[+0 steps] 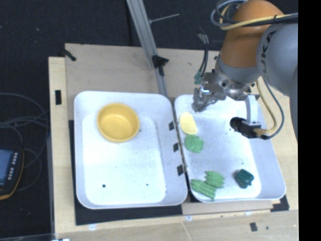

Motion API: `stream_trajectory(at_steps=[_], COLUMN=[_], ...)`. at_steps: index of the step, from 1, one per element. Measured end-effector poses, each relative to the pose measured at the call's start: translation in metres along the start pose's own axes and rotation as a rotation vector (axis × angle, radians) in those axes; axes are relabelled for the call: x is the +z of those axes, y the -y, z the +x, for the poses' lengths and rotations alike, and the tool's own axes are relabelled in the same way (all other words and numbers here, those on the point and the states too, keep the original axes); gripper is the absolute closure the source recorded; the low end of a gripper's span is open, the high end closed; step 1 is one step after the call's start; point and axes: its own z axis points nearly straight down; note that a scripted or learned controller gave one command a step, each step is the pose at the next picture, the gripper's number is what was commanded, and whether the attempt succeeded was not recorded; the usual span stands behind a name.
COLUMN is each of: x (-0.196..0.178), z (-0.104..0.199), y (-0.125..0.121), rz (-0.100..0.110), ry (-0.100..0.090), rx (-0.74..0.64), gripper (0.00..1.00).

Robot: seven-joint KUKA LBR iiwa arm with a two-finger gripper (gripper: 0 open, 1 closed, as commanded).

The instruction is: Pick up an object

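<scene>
The gripper should be lowered squarely over the yellow piece just below; finger spread cannot be told.

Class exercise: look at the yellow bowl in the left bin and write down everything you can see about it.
The yellow bowl is round, a plain single colour, and looks like smooth plastic. It stands upright with its opening facing up, and nothing shows inside it. It rests on the floor of the left bin, toward the far left part, apart from the walls. Nothing else touches it; the tool is over the right bin.
</scene>
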Motion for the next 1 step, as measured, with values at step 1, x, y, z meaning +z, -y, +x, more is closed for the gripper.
stream_trajectory(at_steps=[1], x=[0.0145], z=[0.042], y=[0.0106], rz=[0.0], ry=[0.0], rx=[0.001], gripper=[1.0])
